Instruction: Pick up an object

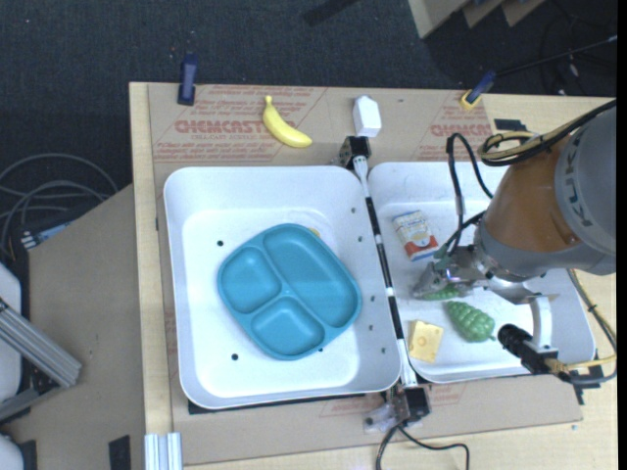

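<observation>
Overhead, two shallow white bins sit side by side on a tabletop [147,262] lined with printed cardboard. The left bin [186,204] holds a blue divided plate [287,289] with three compartments, resting near its middle. The right bin [578,336] holds a small white carton [415,234] with red and blue print near its upper left, a yellow cheese-like wedge [425,341] at its lower left, and a bumpy green toy [470,320] between them, toward the middle. The grey and orange arm [539,209] reaches in from the right, and its end effector [438,280] is low over the right bin, just above and beside the green toy; whether it is spread or pressed together cannot be told. A yellow banana [283,125] lies on the cardboard behind the left bin, and a small white block [367,116] lies to its right.
</observation>
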You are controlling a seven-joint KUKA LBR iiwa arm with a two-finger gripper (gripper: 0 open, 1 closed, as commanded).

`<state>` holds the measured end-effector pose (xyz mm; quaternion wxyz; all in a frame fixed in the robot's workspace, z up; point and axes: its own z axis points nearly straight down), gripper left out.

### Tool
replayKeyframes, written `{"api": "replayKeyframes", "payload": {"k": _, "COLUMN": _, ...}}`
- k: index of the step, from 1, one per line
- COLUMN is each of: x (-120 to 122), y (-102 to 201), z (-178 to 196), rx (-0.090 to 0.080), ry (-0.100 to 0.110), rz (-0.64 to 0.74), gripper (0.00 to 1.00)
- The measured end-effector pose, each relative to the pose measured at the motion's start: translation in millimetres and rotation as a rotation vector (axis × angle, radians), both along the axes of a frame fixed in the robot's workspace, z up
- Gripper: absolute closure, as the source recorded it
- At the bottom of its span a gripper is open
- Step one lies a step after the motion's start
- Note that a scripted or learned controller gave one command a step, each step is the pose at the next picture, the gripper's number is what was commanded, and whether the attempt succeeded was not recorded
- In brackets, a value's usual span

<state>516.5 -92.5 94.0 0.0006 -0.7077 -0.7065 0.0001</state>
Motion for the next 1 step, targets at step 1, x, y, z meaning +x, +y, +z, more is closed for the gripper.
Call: {"api": "replayKeyframes", "payload": {"k": 1, "x": 40.9, "y": 86.7, "z": 91.3, "rx": 0.001, "ry": -0.003, "rz": 0.004, "gripper": 1.0}}
